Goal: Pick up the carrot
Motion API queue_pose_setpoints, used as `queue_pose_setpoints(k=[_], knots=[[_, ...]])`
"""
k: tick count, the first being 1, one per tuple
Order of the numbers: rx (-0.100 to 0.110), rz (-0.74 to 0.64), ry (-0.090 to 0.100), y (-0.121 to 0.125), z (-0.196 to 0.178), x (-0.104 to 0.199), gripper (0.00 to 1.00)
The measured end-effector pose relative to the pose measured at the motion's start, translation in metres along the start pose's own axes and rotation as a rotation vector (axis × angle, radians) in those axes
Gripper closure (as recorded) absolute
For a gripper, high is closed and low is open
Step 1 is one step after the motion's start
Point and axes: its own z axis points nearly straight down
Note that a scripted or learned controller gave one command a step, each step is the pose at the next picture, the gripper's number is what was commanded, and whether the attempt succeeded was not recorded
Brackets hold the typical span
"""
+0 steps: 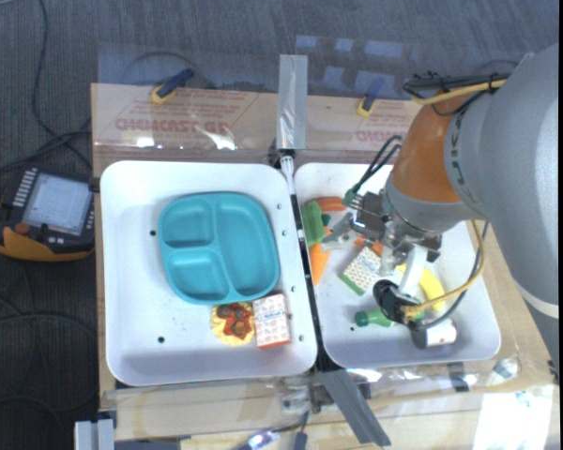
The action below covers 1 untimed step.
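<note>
The carrot (316, 262) lies in the right bin (469, 340) against its left wall, with its orange body pointing toward me and a green top (311, 219) at the far end. My gripper (360, 225) hangs low over the middle of that bin, just right of the carrot's green top. Its wrist and the orange band (424, 169) cover the bin's back right part. Nothing orange shows between the fingers from this angle.
A small orange piece (330, 202) lies at the back of the right bin. Nearby are a white patterned card (361, 270), a yellow piece (431, 286), a green item (372, 319) and a white cylinder (437, 335). The left bin (131, 345) holds a teal plate (220, 245), toy pizza (231, 321) and a small box (272, 320).
</note>
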Motion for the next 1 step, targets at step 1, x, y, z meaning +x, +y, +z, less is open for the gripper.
queue_pose_setpoints(k=[1], knots=[[-0.002, -0.075, -0.001, 0.0065, -0.0006, -0.0400, 0.00]])
